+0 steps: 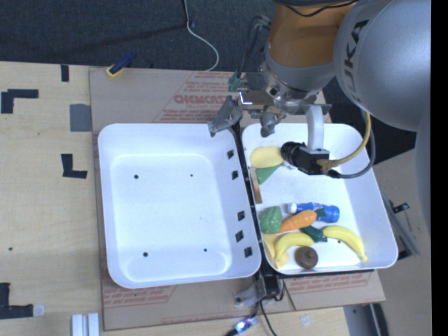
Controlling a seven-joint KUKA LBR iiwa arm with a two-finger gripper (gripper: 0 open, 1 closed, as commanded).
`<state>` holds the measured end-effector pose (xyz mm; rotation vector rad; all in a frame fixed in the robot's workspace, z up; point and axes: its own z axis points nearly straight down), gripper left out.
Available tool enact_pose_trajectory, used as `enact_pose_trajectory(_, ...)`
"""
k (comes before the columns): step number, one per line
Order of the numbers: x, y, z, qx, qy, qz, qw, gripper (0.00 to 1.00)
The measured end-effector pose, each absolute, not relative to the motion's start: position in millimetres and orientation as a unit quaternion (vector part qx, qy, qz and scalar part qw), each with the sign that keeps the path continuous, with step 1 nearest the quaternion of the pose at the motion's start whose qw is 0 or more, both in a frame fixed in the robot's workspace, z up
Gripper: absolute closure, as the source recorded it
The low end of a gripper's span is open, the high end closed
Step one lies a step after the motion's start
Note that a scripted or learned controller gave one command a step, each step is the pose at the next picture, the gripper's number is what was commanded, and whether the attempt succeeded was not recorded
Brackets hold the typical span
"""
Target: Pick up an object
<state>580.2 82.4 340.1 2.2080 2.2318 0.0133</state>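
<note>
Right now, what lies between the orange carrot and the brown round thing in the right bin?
In the camera view, a yellow banana lies between the carrot and the brown round thing.

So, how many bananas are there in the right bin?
2. One banana lies by the bin's near right corner; the other banana lies left of it, beside the brown ball. Others may be hidden under the toys.

A pale wooden bench (42, 208) bears black tape marks (70, 165) (angular, scattered at left) and a cardboard sheet (178, 100). Dark carpet (105, 12) lies far behind, crossed by a white cable (203, 44).
</note>
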Motion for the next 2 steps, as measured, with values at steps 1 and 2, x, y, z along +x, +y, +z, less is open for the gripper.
enact_pose_trajectory(1, 554.3, 196.9, 409.2, 0.701, 0.713, 0.0041, 0.0, 0.0)
enact_pose_trajectory(2, 555.9, 189.0, 414.1, 0.705, 0.709, -0.0016, 0.0, 1.0)
